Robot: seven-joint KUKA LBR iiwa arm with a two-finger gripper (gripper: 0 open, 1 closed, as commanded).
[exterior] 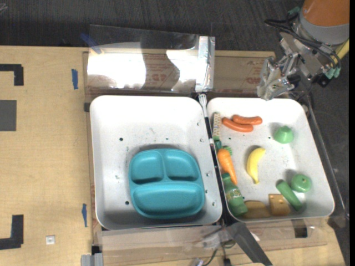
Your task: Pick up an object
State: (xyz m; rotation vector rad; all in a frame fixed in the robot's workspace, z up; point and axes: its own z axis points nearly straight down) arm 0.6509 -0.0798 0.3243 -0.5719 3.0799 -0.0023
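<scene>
Arm is reaching in from the right, gripper (273, 85) hovering over the back rim of the right bin (319, 148), holding nothing; fingers (266, 87) are pointing down, but how far apart they are sitting I cannot tell. Right bin is holding a toy hot dog (242, 123) near the back, a banana (254, 163) mid-bin, a carrot (226, 163) lying along the left wall, green pieces (284, 134) right side, and brown blocks (279, 204) at the front. Left bin (111, 126) is holding a teal divided tray (165, 183).
</scene>
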